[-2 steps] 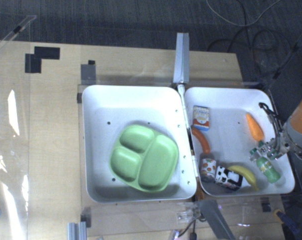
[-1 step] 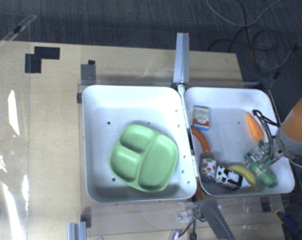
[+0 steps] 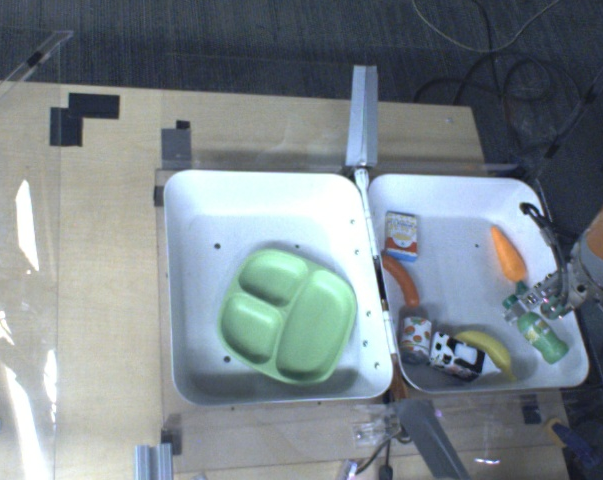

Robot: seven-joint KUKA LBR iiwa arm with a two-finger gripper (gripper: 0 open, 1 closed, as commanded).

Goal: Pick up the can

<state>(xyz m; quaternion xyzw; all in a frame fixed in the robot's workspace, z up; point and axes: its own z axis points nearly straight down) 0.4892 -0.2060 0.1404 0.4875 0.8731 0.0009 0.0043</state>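
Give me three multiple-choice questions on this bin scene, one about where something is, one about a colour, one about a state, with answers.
1. Where is the can?
A. right bin's near-left corner
B. on the green tray
C. outside both bins

2. What colour is the divided tray?
A. red
B. green
C. blue

3. What is the claw doing?
A. lifting the can
B. resting in the left bin
C. sitting at the green bottle, far from the can

Answers: 1 A, it lies below the sausage beside the banana. 2 B, pale green. 3 C, the claw is at the right bin's right side.
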